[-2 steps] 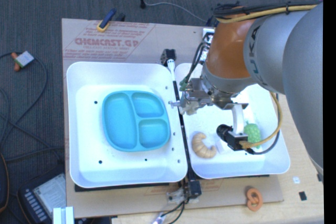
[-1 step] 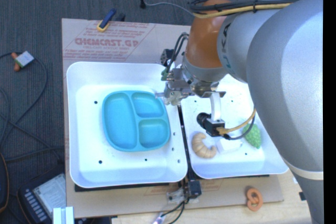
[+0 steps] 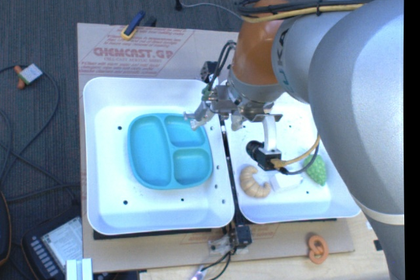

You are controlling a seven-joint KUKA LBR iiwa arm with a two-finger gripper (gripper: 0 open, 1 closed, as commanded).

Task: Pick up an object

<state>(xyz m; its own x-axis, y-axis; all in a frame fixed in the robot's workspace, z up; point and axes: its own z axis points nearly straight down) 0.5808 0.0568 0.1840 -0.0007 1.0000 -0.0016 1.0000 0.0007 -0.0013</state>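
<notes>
The grey arm [image 3: 341, 75] reaches in from the right and covers much of the right bin [image 3: 295, 208]. The left bin [image 3: 92, 141] holds a blue divided tray [image 3: 154, 154], which lies flat near its middle, with the one big compartment to the left and the two small ones to the right. In the right bin a tan, croissant-shaped piece [image 3: 254, 182] lies near the front wall, and a small green thing [image 3: 317, 171] lies to its right, well apart from it.

The gripper [image 3: 200, 116] is over the tray's far right corner, close to the wall between the bins. Whether it is released or clenched I cannot tell; nothing is seen held in it. I judge the tray the nearest candidate: its rim is just below the gripper and its body spreads out to the left and the front. The croissant piece lies to the right and front, across the wall.
</notes>
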